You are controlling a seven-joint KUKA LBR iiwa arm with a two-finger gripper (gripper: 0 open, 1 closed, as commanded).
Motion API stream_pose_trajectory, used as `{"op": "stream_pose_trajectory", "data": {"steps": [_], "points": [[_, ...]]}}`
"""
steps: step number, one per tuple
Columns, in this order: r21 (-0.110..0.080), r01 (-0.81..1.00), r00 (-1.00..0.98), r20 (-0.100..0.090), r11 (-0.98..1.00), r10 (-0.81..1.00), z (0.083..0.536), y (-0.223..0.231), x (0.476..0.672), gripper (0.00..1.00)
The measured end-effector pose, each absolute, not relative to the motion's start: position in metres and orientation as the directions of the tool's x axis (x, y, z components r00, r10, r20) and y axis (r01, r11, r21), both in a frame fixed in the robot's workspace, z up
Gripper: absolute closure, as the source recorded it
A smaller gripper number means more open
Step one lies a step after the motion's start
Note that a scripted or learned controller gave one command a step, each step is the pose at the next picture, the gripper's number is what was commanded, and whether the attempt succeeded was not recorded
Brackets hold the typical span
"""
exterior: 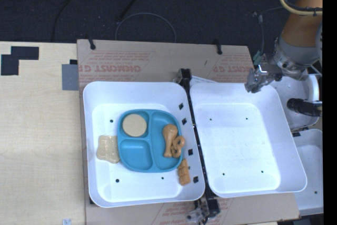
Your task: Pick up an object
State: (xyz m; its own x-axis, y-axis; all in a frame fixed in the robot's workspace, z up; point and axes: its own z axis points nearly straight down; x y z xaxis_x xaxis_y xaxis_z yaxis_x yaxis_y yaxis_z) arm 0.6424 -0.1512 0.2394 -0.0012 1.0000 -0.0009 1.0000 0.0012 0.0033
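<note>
Toy pieces (pixel 183 171) and blue plate (pixel 141 158), left bin (pixel 97 97): untouched. Gripper (pixel 255 83), far rim of right bin (pixel 295 166): opening indiscernible. Step: approach; next, cross to left bin.

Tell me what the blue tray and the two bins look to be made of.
Blue tray: likely moulded plastic, matte to satin, judging by its uniform colour and rounded compartment walls. Left bin and right bin: probably thin white plastic, smooth, with soft rounded rims.
</note>
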Motion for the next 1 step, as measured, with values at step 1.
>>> {"op": "stream_pose_trajectory", "data": {"steps": [1], "points": [[-0.003,1.0,-0.003,0.002,0.003,1.0,0.2469,-0.1028,0.6226,1.0]]}}
